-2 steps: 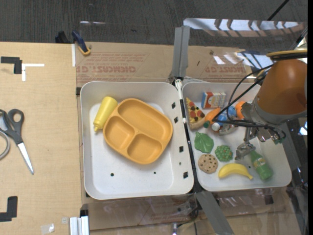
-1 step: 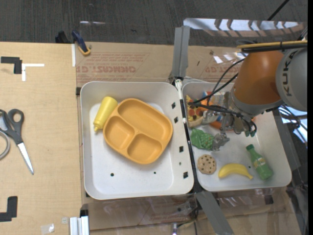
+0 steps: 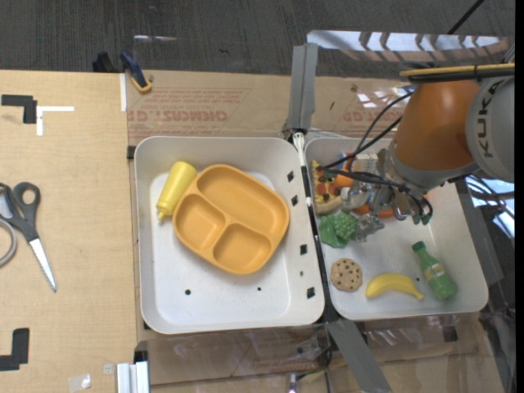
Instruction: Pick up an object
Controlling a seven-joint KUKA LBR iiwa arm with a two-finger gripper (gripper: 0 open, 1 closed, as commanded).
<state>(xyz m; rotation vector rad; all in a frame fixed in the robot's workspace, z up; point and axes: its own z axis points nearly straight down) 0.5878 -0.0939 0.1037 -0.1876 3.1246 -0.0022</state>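
My gripper (image 3: 366, 216) reaches down into the right bin (image 3: 467, 301), just above and to the right of a green leafy toy (image 3: 336, 230). Its fingertips are lost among cables and clutter. A cookie (image 3: 346, 275), a yellow banana (image 3: 393, 286) and a green bottle (image 3: 434, 273) lie along the bin's front. A small pile of red and orange toy food (image 3: 329, 191) sits at the bin's back left, partly behind the wrist.
The left bin (image 3: 164, 301) holds an orange divided plate (image 3: 230, 218) and a yellow bottle (image 3: 175, 189) beside it. Scissors (image 3: 29, 228) lie on the bench to the far left. The arm's orange band (image 3: 438, 121) hangs over the right bin's back.
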